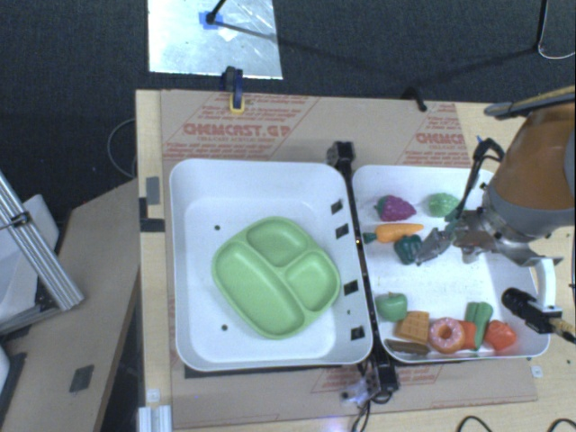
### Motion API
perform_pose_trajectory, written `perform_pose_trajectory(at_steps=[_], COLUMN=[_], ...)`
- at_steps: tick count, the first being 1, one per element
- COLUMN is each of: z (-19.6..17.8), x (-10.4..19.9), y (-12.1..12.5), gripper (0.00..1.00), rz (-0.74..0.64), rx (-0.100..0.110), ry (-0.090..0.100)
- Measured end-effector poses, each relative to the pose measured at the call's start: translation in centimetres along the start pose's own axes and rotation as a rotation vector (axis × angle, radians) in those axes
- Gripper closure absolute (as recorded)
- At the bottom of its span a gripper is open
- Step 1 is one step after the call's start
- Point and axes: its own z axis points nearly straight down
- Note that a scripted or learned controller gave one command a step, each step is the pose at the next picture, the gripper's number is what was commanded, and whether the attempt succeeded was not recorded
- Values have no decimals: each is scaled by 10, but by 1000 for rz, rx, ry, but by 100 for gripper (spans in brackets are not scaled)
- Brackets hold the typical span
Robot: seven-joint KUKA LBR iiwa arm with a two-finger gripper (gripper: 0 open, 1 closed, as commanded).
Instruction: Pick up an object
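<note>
Two white bins sit side by side on the desk. The left bin holds a green divided plate. My end effector reaches into the right bin from the right, its tip just beside a dark green toy near the bin's middle-left; I cannot tell whether it touches that toy or how the tip is set. Close above lie an orange carrot, a purple toy and a light green toy. Along the near edge of the same bin lie a green pepper, a waffle, a pink donut, a green piece and a red-orange piece, well apart from my end effector.
</note>
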Motion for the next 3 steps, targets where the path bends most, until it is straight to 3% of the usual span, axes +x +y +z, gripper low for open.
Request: perform_pose_trajectory(at_steps=[1, 3], z=[-6, 103], x=[0, -2], y=[3, 1], gripper=[0, 0], rz=[-3, 0], rx=[-13, -9], ry=[-2, -1])
